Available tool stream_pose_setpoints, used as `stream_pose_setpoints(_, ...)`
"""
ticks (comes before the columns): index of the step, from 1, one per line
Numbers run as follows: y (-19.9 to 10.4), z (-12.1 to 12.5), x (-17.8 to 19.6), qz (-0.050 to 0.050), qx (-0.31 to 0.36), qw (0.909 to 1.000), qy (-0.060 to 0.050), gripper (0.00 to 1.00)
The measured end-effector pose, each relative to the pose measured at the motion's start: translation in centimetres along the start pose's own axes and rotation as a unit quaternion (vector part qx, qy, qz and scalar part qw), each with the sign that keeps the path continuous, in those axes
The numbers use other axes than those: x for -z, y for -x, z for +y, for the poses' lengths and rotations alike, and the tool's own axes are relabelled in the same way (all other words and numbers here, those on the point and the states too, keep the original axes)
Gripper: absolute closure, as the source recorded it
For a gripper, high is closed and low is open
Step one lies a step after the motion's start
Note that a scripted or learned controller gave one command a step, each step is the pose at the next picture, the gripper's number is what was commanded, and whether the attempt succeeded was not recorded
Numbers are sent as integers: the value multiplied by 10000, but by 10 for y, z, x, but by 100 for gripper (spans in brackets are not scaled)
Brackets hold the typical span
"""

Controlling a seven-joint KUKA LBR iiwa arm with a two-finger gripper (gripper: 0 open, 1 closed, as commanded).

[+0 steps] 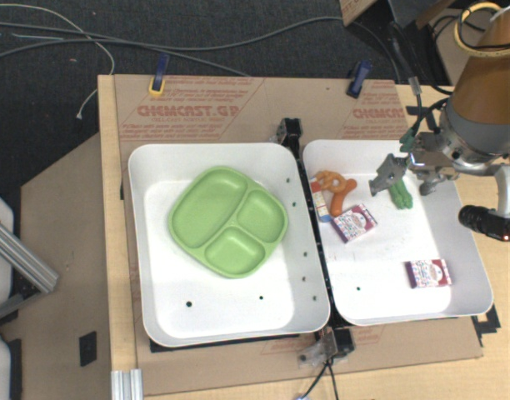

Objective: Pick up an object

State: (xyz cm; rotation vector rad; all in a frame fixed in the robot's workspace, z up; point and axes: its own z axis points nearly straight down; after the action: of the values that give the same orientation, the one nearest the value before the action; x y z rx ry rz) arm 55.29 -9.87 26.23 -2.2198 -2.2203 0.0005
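Note:
My gripper (pixel 406 178) hangs over the upper part of the right bin (pixel 463 298), reaching in from the right. It is open, with its grey fingers (pixel 385 177) spread wide. A small green object (pixel 401 194) lies in the gap just below the fingertips, and neither finger visibly presses on it. To its left lie an orange curved object (pixel 336 184) and a purple-and-white packet (pixel 354 222). A second purple-and-white packet (pixel 427 272) rests near the bin's front right.
The left bin (pixel 155 307) holds a green divided plate (pixel 228 221). A black clamp (pixel 289 130) sits at the back between the bins, which rest on a cardboard sheet (pixel 188 107). A small white and blue item (pixel 322 205) lies beside the orange object.

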Motion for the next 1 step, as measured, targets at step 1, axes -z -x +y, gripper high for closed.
stream_pose_setpoints(1, 0, 0, 0, 0, 0, 10000, 1, 0)
